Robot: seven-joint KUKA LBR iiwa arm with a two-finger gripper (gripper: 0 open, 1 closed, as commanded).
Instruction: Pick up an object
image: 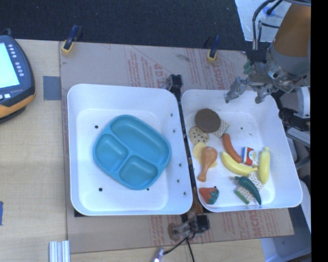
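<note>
Pick not yet made: the grey two-finger gripper [247,93] hangs spread wide and empty over the right white bin's [284,200] far edge, the plastic toy foods [229,160] lying untouched inside.

Faint red printing runs in lines across the cardboard sheet [147,64] under the two bins, along its far edge and again at its near edge, but the letters are too small and washed out to read. The small red, white and blue packet [249,156] in the right bin [287,146] carries markings that are likewise illegible. The handheld pendant [5,75] at the bench's left edge shows a blank, bright screen.
</note>
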